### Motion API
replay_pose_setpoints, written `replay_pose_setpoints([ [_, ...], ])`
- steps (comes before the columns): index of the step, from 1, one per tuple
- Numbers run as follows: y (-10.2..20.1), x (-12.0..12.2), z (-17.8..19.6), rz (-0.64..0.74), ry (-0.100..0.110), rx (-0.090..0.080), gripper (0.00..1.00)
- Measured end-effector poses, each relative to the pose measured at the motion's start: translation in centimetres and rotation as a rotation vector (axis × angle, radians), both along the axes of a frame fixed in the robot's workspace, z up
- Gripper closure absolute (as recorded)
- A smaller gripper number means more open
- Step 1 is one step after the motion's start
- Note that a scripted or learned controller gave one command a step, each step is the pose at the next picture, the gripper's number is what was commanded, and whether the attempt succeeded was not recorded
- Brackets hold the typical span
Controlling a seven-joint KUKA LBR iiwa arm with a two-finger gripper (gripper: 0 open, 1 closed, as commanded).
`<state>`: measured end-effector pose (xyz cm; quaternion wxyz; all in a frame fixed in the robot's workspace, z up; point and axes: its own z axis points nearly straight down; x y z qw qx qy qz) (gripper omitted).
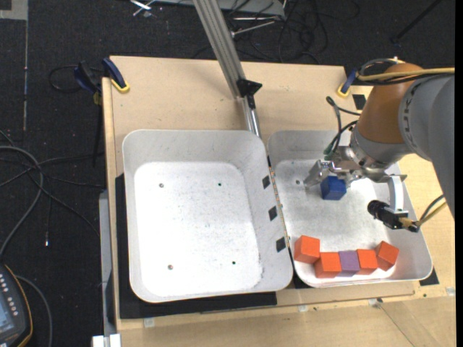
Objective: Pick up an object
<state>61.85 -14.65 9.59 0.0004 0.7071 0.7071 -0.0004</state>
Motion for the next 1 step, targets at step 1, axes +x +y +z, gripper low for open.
replay_pose_setpoints([
  [1, -0.04, 0.07, 0.98, -0.001, -0.002, 0.0, 1.0],
])
